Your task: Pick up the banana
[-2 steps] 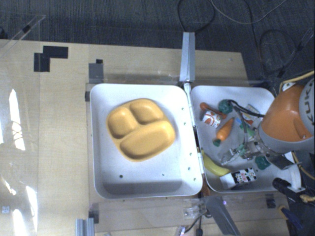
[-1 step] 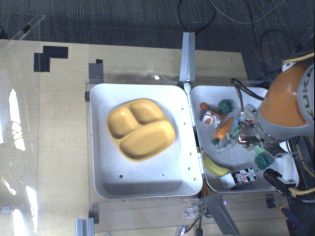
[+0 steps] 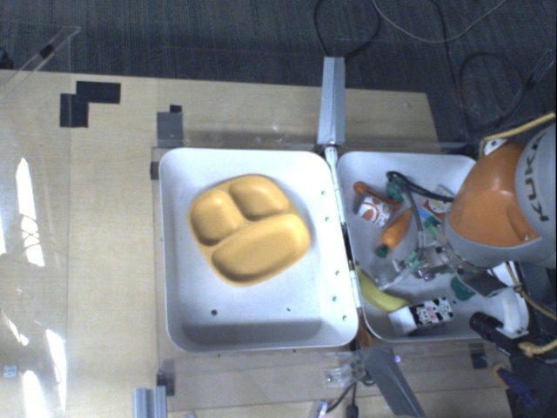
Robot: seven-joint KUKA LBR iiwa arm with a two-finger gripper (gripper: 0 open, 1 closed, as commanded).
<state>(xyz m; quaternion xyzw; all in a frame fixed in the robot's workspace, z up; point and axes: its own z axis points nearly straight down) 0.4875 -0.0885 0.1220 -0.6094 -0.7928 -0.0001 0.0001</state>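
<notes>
From my seat the banana [image 3: 380,293] lies low in the right bin [image 3: 452,162], lower-centre of the frame, tucked against the bin's left wall w/ its pale yellow curve pointing toward the lower right. Looks smooth and probably plastic, so I'd expect it to slip if pinched off-centre.

The arm [image 3: 505,200] hangs over the right side of that bin, orange band and grey wrist covering much of the clutter. The claw [image 3: 424,264] sits amid the pile just right of the banana; can't tell if it's spread or pressed together, too much metal and shadow there. Nothing visibly held.

Other bits crowd the spot: an orange carrot-shaped piece [image 3: 396,230] just above, a red/white can [image 3: 372,209] nearer the top, a small black-and-white box [image 3: 432,313] right beside the banana's lower end. That crowding is why I think the approach is awkward.

Left bin [image 3: 178,259] carries a yellow moulded tray [image 3: 251,228], three rounded hollows, matte-looking. Both bins sit on the light wood table [image 3: 87,233].
</notes>
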